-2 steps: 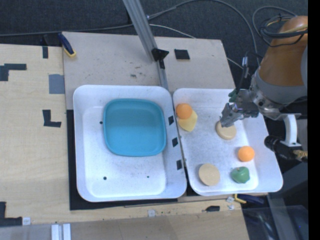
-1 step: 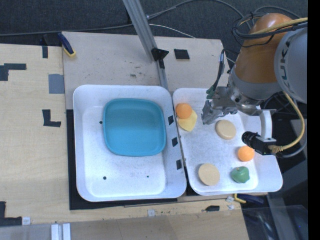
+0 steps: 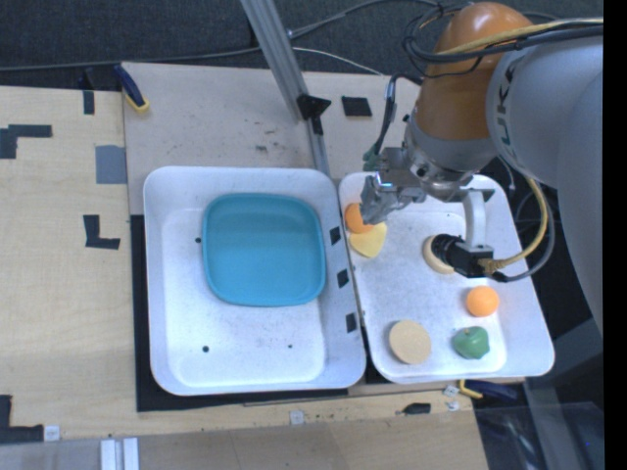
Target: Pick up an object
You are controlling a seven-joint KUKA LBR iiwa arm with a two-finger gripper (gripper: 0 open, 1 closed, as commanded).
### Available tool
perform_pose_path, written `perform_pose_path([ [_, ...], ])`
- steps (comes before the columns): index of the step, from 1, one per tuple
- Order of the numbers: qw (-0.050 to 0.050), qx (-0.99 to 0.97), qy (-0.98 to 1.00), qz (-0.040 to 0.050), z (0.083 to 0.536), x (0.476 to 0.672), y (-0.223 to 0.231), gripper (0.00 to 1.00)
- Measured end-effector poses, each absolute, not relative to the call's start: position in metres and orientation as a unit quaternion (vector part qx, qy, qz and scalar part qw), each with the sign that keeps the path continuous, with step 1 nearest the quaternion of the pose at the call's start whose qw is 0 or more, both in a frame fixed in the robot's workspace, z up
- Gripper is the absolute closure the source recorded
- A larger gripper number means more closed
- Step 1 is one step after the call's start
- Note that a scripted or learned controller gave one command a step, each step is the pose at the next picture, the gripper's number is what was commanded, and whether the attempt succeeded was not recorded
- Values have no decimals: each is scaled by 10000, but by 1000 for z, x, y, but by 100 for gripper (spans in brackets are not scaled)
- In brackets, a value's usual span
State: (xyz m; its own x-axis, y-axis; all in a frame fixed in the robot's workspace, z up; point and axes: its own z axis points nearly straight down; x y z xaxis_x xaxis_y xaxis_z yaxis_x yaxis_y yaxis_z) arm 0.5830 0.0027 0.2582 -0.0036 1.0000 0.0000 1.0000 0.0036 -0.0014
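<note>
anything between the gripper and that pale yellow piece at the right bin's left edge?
Nothing visible. The gripper sits right above the pale yellow piece, with a small orange piece beside it against the right bin wall.

Blue tray (image 3: 263, 249) in left bin (image 3: 167, 292).

The bench top (image 3: 59, 272) is pale wood-grain board, occupying the left and lower frame. Dark tape patches (image 3: 24, 137) are fixed at the left, with a grey patch (image 3: 111, 164) near upper left. Dark carpet-like floor (image 3: 118, 13) spans the top edge. A metal rail (image 3: 279, 52) runs diagonally from top centre. Black cables (image 3: 343, 18) cross the upper area. Lighting is even.
</note>
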Motion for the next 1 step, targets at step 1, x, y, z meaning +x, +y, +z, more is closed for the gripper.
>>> perform_pose_path([
  [1,7,-7055,-7087,3,250,608,59,100],
])
